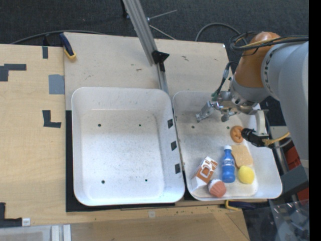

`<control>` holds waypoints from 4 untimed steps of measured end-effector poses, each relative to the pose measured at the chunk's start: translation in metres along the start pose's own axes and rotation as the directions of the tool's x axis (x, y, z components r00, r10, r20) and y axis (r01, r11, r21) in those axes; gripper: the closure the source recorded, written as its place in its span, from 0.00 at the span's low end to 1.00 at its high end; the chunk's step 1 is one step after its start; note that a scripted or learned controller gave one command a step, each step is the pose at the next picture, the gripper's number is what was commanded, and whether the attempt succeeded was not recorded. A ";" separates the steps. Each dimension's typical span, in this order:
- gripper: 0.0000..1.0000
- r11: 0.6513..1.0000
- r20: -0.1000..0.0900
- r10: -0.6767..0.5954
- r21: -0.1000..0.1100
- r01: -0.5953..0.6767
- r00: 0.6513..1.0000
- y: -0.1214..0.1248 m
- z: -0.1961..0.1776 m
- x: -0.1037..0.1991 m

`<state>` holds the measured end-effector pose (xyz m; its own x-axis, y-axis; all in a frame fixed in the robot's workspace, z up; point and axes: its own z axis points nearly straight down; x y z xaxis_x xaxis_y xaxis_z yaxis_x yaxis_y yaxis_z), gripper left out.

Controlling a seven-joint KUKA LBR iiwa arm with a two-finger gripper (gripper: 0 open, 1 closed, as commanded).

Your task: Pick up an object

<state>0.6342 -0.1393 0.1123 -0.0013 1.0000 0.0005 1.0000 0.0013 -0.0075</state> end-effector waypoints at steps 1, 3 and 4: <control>1.00 1.000 0.001 -0.001 -0.005 0.001 1.000 0.002 -0.014 0.000; 1.00 1.000 0.002 0.000 -0.012 0.000 1.000 0.009 -0.125 -0.004; 1.00 1.000 0.002 -0.001 -0.013 0.001 1.000 0.010 -0.179 -0.004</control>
<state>0.6458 -0.1435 0.2915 -0.0018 1.0000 -0.0014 1.0000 0.0018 0.0056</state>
